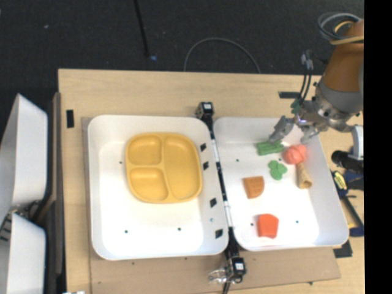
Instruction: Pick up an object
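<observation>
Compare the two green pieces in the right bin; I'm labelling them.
The green flat piece is long, bar-like and lies slanted under the hand; the green lumpy piece is rounder, knobbly and sits nearer the bin's middle. Both are green and lie on the right bin.

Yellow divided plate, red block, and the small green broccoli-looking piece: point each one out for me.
Yellow divided plate [164, 141], camera view, on its centre ridge.
Red block [267, 225], camera view, on its top face.
Green broccoli-looking piece [277, 169], camera view, on its middle.
</observation>
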Action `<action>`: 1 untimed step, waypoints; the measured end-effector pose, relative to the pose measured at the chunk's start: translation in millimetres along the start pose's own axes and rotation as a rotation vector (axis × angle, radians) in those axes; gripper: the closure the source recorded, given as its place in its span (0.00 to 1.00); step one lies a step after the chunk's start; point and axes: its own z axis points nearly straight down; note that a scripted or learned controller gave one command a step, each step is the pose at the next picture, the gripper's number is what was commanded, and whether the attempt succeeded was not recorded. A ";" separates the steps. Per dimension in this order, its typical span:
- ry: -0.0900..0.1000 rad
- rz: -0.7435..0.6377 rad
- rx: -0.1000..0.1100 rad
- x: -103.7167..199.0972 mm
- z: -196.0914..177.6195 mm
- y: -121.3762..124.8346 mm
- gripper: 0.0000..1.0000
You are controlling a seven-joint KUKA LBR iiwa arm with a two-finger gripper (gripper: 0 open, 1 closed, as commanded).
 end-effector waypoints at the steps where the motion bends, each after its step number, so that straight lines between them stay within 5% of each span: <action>1: -0.003 -0.003 -0.013 0.4 -8.2 2.7 0.00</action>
